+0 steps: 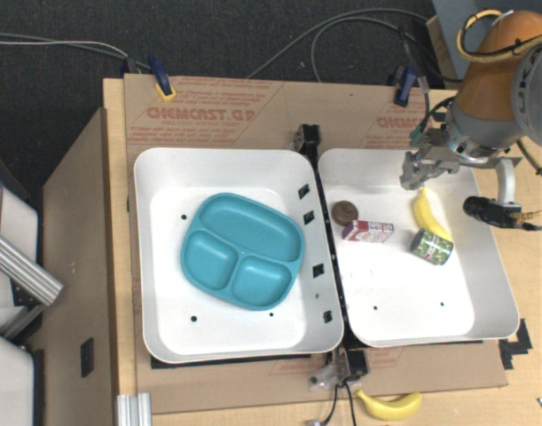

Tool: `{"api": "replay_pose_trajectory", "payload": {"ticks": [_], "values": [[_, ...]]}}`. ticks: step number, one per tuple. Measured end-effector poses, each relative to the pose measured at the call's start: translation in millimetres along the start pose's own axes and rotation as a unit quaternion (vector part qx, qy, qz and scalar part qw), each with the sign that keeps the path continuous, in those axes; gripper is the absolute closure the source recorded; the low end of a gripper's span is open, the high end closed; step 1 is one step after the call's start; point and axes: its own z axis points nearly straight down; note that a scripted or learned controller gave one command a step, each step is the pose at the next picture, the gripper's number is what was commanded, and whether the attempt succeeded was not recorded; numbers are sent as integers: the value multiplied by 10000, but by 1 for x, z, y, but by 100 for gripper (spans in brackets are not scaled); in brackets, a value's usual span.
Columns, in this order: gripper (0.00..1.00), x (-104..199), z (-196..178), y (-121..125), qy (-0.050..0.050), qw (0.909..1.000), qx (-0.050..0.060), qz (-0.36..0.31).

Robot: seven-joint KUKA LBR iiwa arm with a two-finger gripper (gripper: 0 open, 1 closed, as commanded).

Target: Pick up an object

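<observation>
Cardboard-topped bench (208, 114) on dark carpet, cables trailing across the top of the frame. Two white bins side by side. Left bin (155, 238) holds a teal divided plate (241, 250), roughly centred. Right bin (483, 300), upper half: banana (429, 215), small green can (431, 247) touching its lower end, small red-and-white carton (369, 231) lying flat left of them, brown round disc (344, 211) just above the carton. Gripper (416, 175) at upper right, hanging just above the banana's top end; can't tell whether the jaws are apart or together. Second banana (390, 405) on the bench at bottom edge, outside the bins.
</observation>
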Motion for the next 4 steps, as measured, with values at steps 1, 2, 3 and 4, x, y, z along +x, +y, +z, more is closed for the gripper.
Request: {"api": "replay_pose_trajectory", "payload": {"ticks": [1,2,3,4], "values": [[100,-1,-45,-1,1,10000,-4,-5],[100,-1,-102,11,-3,10000,-13,-11],[100,52,-88,-12,16,10000,47,-23],[100,98,-75,-28,19,10000,50,-25]]}}
